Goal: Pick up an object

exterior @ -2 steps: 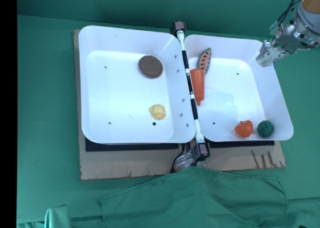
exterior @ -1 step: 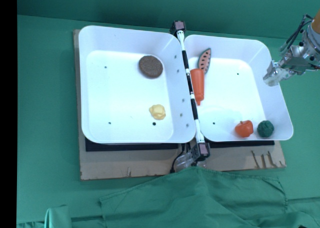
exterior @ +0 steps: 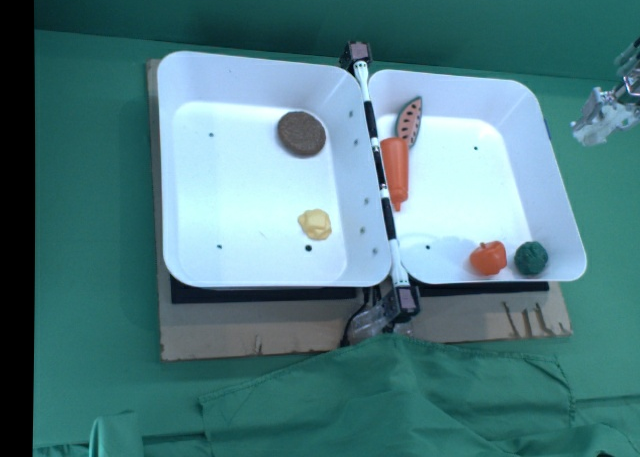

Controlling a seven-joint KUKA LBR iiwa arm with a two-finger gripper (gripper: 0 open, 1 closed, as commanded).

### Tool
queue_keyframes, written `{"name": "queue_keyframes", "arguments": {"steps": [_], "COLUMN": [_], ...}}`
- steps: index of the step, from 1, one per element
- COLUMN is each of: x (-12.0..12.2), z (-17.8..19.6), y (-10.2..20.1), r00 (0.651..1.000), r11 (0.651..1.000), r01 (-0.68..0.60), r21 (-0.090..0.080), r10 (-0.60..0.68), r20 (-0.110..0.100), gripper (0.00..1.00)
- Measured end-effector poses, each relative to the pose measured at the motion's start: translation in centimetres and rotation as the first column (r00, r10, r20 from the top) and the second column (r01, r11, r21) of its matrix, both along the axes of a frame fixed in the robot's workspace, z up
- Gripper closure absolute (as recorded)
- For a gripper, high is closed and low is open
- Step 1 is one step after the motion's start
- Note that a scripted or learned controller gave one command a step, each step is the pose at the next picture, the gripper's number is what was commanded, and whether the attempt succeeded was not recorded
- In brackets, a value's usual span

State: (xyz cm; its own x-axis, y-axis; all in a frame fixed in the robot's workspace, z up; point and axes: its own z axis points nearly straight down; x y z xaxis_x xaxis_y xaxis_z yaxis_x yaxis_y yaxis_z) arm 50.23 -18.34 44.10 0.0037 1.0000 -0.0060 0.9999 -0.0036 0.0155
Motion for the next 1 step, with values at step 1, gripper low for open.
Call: {"name": "queue_keyframes", "arguments": {"steps": [1], "x": [-3.62], "z": [4.74], "y": [1.93], "r00": [1.000], "r11": [1.000], "r01": [-0.002], "r21": [0.002], "r10": [0.002], "r20": [-0.004], "gripper": [1.00]}}
